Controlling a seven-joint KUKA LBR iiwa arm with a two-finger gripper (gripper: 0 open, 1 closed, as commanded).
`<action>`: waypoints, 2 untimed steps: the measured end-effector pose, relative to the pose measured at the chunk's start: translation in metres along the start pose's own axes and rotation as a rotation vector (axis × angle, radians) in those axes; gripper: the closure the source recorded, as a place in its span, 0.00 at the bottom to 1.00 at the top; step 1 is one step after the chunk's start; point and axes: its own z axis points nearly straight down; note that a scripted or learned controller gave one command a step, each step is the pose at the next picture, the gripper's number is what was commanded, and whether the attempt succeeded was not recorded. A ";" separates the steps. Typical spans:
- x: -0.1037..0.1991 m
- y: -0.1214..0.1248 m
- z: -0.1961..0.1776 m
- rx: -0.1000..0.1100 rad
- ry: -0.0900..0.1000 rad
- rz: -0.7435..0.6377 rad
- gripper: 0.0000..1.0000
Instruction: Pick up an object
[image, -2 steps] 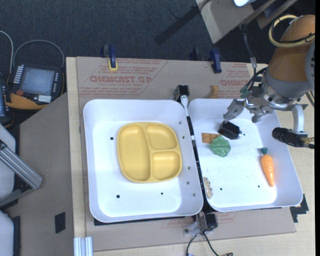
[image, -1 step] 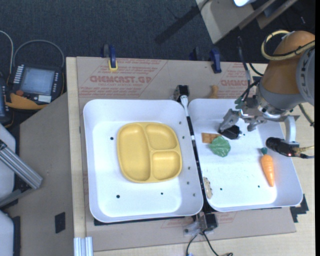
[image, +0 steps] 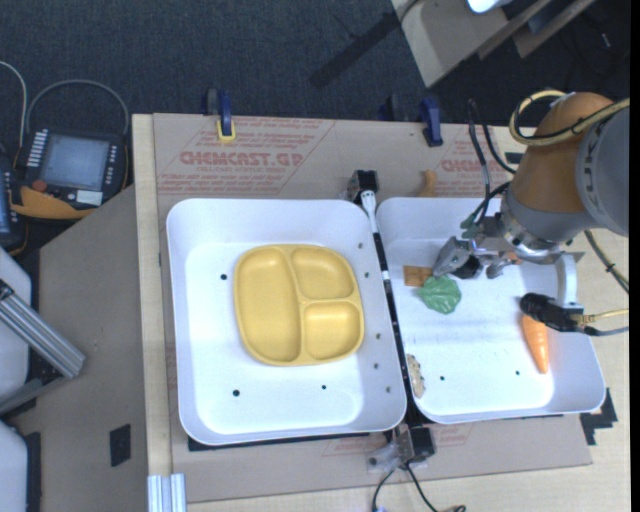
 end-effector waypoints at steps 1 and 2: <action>0.001 0.002 0.031 -0.007 0.001 -0.001 0.00; 0.002 0.004 0.017 -0.016 0.001 -0.002 1.00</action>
